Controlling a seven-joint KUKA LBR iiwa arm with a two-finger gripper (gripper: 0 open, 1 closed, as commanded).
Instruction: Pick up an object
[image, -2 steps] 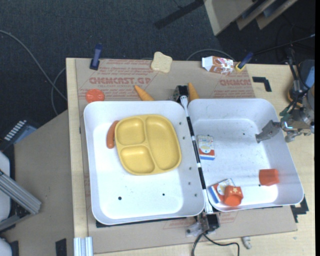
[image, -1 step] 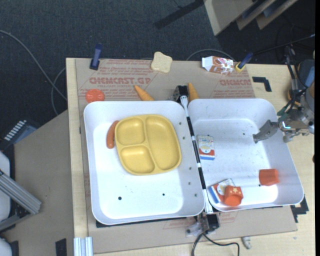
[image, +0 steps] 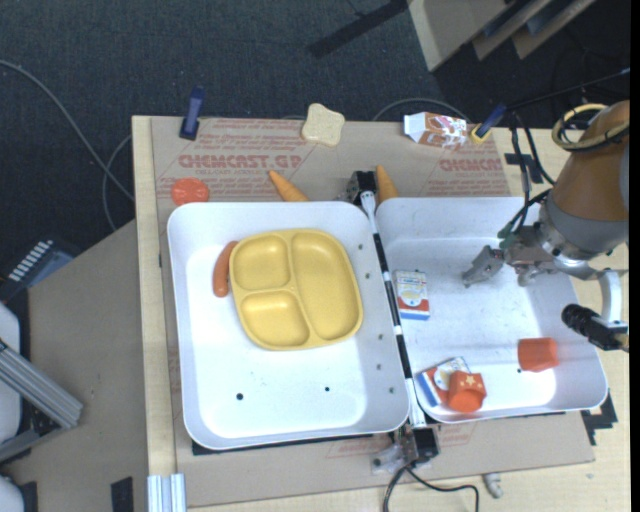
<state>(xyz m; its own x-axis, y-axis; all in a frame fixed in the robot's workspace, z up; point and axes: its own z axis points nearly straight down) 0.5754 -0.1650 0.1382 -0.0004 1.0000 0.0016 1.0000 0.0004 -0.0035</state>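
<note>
Camera view finds my jaws (image: 488, 266) over the upper part of the right shallow white bin (image: 470, 225), fingers spread apart with nothing between them. Below them lie a small white carton with red and blue print (image: 412, 295), an orange-red block (image: 538, 354) and a round orange toy on a red-and-white wrapper (image: 454, 386). On the desk's left bin (image: 200, 350) sits a yellow divided plastic plate (image: 296, 287), touching a red sausage (image: 222, 270).
</note>
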